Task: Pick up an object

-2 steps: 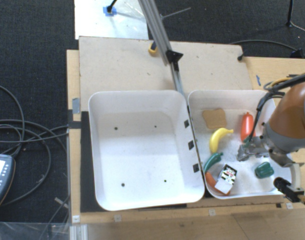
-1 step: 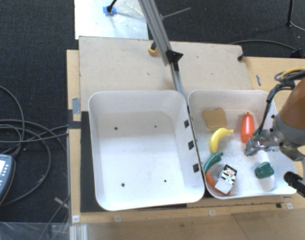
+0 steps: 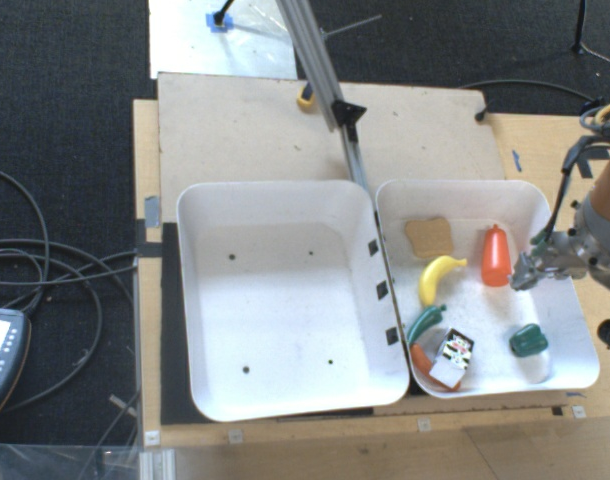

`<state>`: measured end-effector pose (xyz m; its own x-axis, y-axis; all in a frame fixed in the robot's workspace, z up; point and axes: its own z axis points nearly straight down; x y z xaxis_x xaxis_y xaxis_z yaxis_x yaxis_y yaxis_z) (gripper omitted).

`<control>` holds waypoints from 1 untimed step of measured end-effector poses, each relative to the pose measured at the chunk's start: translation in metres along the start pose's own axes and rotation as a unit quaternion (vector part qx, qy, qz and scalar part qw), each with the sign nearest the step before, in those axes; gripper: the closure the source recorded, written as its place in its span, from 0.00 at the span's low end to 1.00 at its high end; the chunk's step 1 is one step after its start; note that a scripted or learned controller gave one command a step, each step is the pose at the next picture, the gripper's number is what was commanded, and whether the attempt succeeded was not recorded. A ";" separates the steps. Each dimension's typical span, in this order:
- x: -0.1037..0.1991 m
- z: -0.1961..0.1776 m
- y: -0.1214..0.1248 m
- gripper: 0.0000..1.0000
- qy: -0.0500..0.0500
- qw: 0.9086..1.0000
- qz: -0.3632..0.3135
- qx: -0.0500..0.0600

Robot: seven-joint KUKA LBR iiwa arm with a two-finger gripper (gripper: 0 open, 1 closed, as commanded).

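The right bin [image 3: 545,208] holds several items: a tan slice of toast [image 3: 429,236], a yellow banana [image 3: 438,276], an orange-red bottle [image 3: 495,256], a green pepper [image 3: 528,341], a carrot with green top [image 3: 422,330] and a small black-and-white box [image 3: 452,356]. My gripper [image 3: 530,268] hangs at the right side of this bin, just right of the orange-red bottle and above the green pepper. Nothing shows between its fingers.
The left bin [image 3: 200,228] stands beside the right one. A grey metal pole [image 3: 320,58] slants down to the wall between the bins. Cables and a pendant [image 3: 0,353] lie on the floor to the left.
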<state>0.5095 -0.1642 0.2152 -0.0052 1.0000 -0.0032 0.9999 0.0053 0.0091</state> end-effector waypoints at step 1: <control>0.000 -0.013 0.001 1.00 0.001 1.000 0.000 0.003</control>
<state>0.5107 -0.1646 0.2280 -0.0052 1.0000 -0.0016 1.0000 0.0052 0.0039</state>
